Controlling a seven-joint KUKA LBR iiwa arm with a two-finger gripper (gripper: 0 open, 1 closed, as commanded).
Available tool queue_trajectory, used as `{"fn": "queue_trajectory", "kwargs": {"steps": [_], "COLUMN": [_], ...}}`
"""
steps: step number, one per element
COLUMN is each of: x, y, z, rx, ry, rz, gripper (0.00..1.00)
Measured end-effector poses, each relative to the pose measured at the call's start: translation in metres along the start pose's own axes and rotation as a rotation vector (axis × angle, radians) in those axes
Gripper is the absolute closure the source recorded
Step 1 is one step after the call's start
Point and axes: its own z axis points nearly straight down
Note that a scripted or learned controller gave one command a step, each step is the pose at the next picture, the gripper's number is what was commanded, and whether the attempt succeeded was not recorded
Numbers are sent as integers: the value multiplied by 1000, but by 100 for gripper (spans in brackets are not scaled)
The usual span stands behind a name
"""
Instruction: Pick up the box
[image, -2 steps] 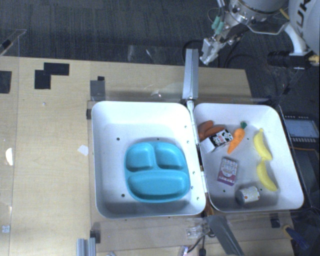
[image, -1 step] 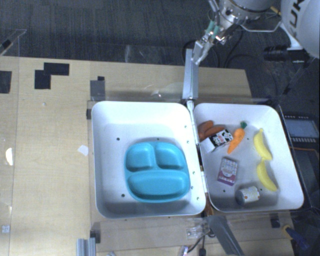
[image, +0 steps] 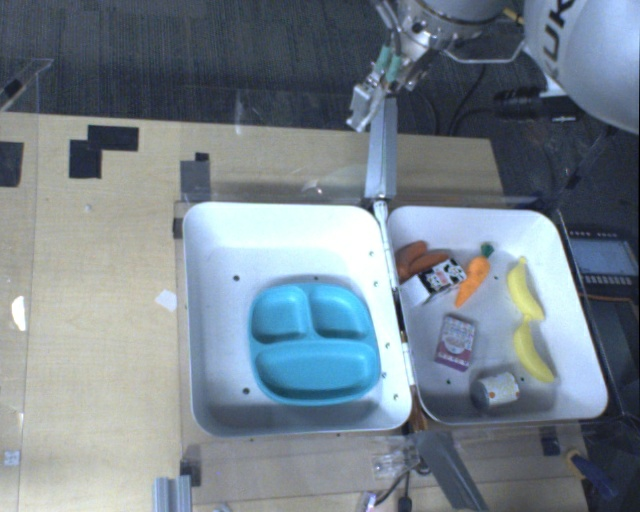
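Observation:
A small purple and pink box (image: 456, 341) lies flat in the middle of the right bin (image: 575, 300). My gripper (image: 368, 97) hangs high at the top of the camera view, above the back end of the divider between the two bins. It is well away from the box, and nothing shows in its grasp. From this angle I cannot make out how its tips stand.
Around the box lie a black and white carton (image: 441, 277), a brown sausage (image: 414, 258), a carrot (image: 472, 281), two bananas (image: 522, 290) (image: 534, 353) and a grey can (image: 495, 389). The left bin (image: 215, 260) holds a blue divided plate (image: 314, 342).

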Motion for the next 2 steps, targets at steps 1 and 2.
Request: {"fn": "queue_trajectory", "kwargs": {"steps": [1, 2], "x": [34, 70], "y": [37, 70], "z": [1, 0], "rx": [0, -1], "ry": [1, 1], "rz": [-180, -311], "gripper": [100, 100]}}
